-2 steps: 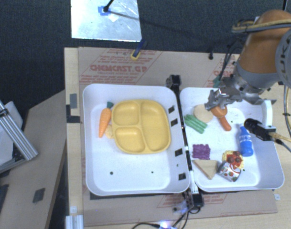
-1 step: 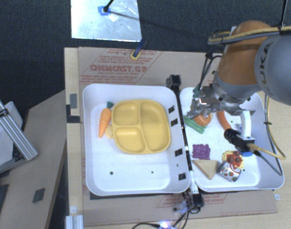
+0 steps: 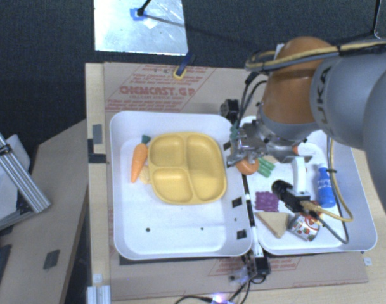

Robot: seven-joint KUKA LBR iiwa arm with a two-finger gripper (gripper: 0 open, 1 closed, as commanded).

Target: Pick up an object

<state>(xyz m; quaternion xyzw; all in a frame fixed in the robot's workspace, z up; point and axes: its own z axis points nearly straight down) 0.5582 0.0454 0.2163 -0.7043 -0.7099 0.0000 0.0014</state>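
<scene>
End effector low at right bin's left edge, grip state unclear, orange object just below it, yellow plate and carrot in left bin

You've got two bins side by side. In the left bin the divided plate sits mid-bin, carrot touching its left edge. The right bin is crowded — bottle to the right, purple block just behind the wedge, can right of the wedge.
</scene>
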